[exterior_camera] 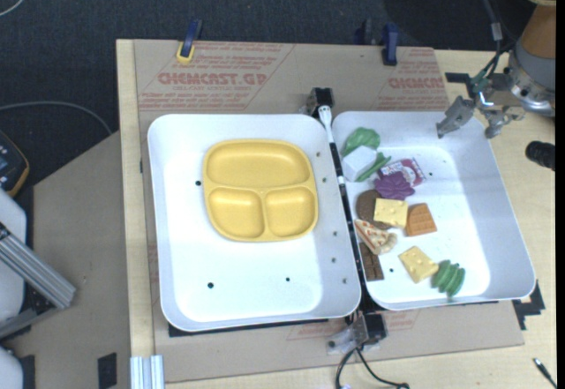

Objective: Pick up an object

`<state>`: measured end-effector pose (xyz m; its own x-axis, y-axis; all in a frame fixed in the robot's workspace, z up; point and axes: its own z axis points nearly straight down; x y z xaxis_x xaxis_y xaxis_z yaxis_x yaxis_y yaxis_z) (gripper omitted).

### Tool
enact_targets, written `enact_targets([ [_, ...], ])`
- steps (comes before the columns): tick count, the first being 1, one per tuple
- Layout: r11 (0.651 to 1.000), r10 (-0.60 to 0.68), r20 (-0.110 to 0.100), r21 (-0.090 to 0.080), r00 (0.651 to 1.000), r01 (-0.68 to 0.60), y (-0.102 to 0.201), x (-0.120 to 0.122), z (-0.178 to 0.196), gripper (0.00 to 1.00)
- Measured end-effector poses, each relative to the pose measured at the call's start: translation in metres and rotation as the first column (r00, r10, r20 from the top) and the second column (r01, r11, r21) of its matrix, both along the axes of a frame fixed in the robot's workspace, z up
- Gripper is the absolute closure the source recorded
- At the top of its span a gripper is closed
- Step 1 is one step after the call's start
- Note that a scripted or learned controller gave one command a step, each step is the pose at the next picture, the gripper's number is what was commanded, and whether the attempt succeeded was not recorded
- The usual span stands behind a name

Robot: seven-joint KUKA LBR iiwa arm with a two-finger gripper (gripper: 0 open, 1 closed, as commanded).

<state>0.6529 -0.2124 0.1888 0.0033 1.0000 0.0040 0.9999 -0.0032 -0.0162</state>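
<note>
Green beans (448,278): lower right of right bin (503,202), beside cheese (418,264).
Yellow tray (260,188): middle of left bin (177,228).
My gripper (475,121): upper right, over right bin's far corner, jaws spread, holding nothing.

Robotics lab, clamped board (291,78) on bench, loose cables (375,370), aluminium framing (35,268)

Both white bins (168,228) appear to be smooth plastic with a slight sheen. The yellow divided tray (260,189) looks like matt plastic. The counter (291,78) shows a flat, dull cardboard-like sheet with red print; the gripper (472,114) appears metallic.
</note>
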Motion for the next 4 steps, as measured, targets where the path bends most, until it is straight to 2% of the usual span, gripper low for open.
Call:
enact_targets([
  [1,1.000,0.003,0.016,-0.004,1.000,-0.003,0.001,0.003,0.010,0.00],
  [2,1.000,0.003,0.011,-0.003,1.000,-0.003,-0.004,-0.006,-0.043,0.00],
  [3,1.000,0.004,0.011,-0.002,1.000,-0.004,0.004,-0.003,-0.090,0.00],
  [4,1.000,0.005,0.018,-0.004,1.000,-0.005,0.004,0.000,-0.099,0.00],
])
